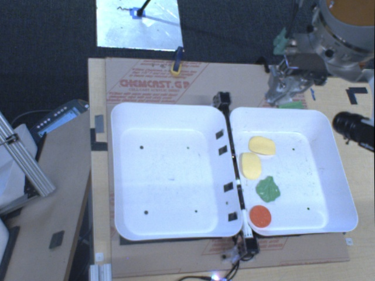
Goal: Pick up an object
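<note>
The right bin (328,157) holds several small objects along its left side: a yellow oval piece (262,146), a pale yellow piece (251,166) just below it, a green leafy piece (268,189) and an orange-red round piece (260,216) near the front corner. My gripper (286,92) hangs above the far edge of the right bin, well behind and above these objects. A small green thing (292,104) shows right under the fingertips at the bin's rim; I cannot tell whether it is held.
The left bin (170,168) lies beside the right one, with a black clip strip (231,163) along the divide. A shiny metal sheet (139,15) lies at the back left. A black camera body (354,127) sits at the right edge.
</note>
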